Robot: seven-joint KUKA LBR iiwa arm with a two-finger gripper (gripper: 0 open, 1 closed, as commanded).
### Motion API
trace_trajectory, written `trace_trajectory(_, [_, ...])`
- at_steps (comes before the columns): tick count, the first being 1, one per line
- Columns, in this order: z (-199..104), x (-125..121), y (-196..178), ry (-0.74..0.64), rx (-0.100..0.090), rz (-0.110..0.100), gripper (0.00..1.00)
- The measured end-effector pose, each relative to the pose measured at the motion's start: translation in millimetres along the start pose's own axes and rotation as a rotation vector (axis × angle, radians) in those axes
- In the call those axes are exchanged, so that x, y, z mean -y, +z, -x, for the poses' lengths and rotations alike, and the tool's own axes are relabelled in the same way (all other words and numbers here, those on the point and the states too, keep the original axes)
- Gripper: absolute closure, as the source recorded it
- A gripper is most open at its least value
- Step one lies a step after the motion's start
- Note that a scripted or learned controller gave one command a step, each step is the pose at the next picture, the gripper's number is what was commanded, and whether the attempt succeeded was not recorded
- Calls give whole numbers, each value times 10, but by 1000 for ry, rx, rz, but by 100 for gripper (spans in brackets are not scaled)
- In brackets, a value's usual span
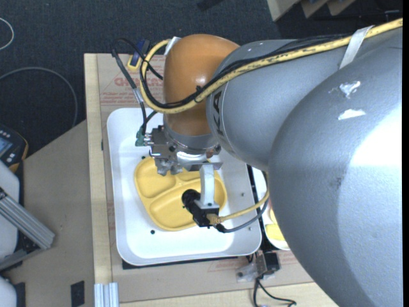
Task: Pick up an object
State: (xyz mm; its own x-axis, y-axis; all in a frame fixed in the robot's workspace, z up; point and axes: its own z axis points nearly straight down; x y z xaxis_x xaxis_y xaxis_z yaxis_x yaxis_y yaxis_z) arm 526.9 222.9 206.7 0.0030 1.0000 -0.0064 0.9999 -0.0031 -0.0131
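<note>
We have the tool (181, 165) low over a yellow divided plate (153, 194), which lies directly beneath it in the white bin (118, 171). We cannot tell whether the tool is wide or narrow, because the wrist above covers it. Nothing shows as held, so we judge the pick not yet done: gripping and lifting remain. A small dark speck (152, 232) sits on the bin floor, apart from the tool on its near side. Further out, the arm (307, 139) hides whatever lies on the tool's far side, and the desk (96, 190) borders the bin.
</note>
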Motion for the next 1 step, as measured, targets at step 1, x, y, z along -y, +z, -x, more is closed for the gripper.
trace_trajectory(1, [-6,-917,-2,-2,-6,18,100])
